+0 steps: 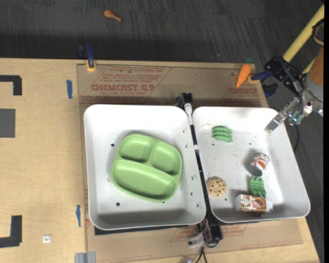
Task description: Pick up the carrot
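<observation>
The carrot [243, 75], small and orange with a green top, lies on the brown cardboard just beyond the far edge of the right bin [293, 154], outside both bins. My gripper [278, 122] hangs over the right bin's far right corner, roughly a hand's width to the right of the carrot and nearer the camera. Nothing shows in its grasp. The grey wrist and dark cables rise from it toward the upper right.
The right bin holds a green ridged piece [222, 133], a small can [260, 162], another green piece [257, 186], a cookie [216, 187] and a small carton [253, 203]. A green divided plate [146, 166] sits in the left bin. Another small orange object [112, 15] lies on the dark floor beyond the bench.
</observation>
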Controlling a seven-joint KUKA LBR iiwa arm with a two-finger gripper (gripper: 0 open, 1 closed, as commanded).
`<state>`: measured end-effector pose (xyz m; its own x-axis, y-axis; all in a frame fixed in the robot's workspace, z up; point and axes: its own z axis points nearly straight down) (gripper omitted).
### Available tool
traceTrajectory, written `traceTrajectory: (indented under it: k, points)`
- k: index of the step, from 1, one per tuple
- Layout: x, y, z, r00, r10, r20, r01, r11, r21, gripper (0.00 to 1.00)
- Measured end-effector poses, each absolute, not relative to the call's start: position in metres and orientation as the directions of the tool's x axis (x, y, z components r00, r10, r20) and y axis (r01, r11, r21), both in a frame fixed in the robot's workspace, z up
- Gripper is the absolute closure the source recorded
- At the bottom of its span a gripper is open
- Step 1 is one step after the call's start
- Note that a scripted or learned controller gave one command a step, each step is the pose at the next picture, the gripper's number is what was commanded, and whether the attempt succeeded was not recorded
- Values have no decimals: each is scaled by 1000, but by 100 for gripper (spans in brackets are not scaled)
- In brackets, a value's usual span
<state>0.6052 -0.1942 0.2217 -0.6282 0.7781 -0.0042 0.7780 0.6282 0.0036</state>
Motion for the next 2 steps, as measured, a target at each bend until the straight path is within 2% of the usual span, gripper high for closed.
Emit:
traceTrajectory:
  k: [2]
  points:
    - [608, -194, 243, -627, 779, -13, 779, 627, 10, 100]
